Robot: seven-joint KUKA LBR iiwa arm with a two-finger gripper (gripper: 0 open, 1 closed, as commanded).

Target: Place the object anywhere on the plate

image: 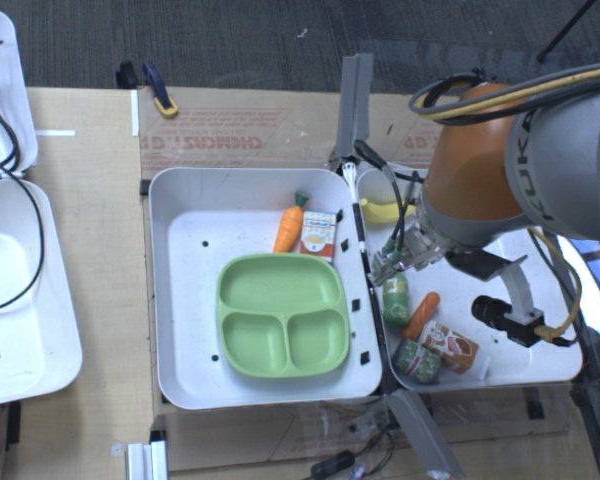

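Camera view: you had the arm [500,168] over the right bin [550,363], wrist low near the divider. The gripper [395,260] sat above the clutter there; its finger state could not be told, since the wrist body covered the tips. Nothing was visibly held.

Candidate objects in the right bin: a carrot [421,314], a green packet [394,295], a small carton [448,346], a dark green item [418,361] and a banana [380,210].

The green plate [282,315] lay in the left bin [180,298], its compartments bare; a second carrot [289,228] and a juice box [318,234] lay just beyond it.

Judgement: pick step, not transfer. Next you needed a confirmed grasp, then a lift over the divider to the plate.
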